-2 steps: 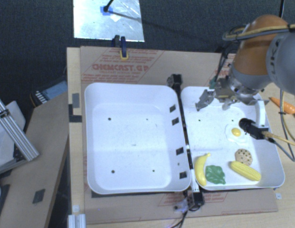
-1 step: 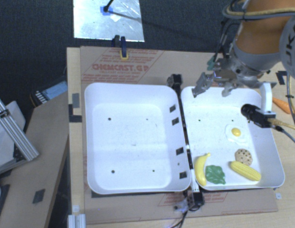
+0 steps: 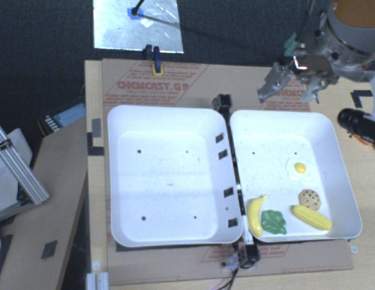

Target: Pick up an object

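Gripper [image 3: 291, 89] hangs above the far rim of the right bin [image 3: 278, 128], off the arm w/ the orange band, well apart from anything to pick. Jaws look spread, two grey fingers splayed w/ a gap between, nothing in them. So step in hand, as I judge it: approach only, no object chosen by position yet.

Objects all sit in the right bin's near half. Fried egg [image 3: 299, 168] is nearest the gripper, lying alone toward the bin's right side. Cookie [image 3: 309, 198] is just nearer the camera than the egg; corn cob [image 3: 312, 217] lies just below it, close or touching, can't tell which. Banana [image 3: 255, 215] lies by the divider, w/ a green leafy piece [image 3: 273, 222] touching its right side. Left bin [image 3: 121, 125] bears no candidates.

Next move, my guess: travel toward the near side of the bin, centre over one item, descend w/ jaws kept apart, then close. Egg and cookie look flat, so hard to pinch. Corn or banana offer more body; banana is crowded by the green piece and the bin wall.
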